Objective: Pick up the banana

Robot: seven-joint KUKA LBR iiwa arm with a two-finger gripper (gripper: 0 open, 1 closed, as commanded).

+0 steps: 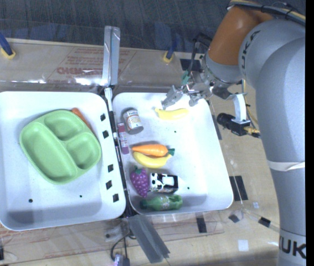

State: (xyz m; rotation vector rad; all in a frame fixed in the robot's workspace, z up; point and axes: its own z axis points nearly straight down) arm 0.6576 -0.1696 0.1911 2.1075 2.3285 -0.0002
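A small yellow banana [172, 113] lies near the far wall of the right bin [215, 165]. My gripper [180, 98] hangs just above and behind it, reaching in from the right. Its fingers [170, 100] look spread open, and nothing shows between them. The banana's near edge is in plain sight, and the fingertips come close to its far edge.
The right bin also holds a small can [132, 121], a carrot [151, 149] on a second yellow curved fruit [151, 160], purple grapes [140, 180], a cow-patterned box [164, 182] and a green item [161, 202]. The left bin [13, 204] holds a green divided plate [60, 146].
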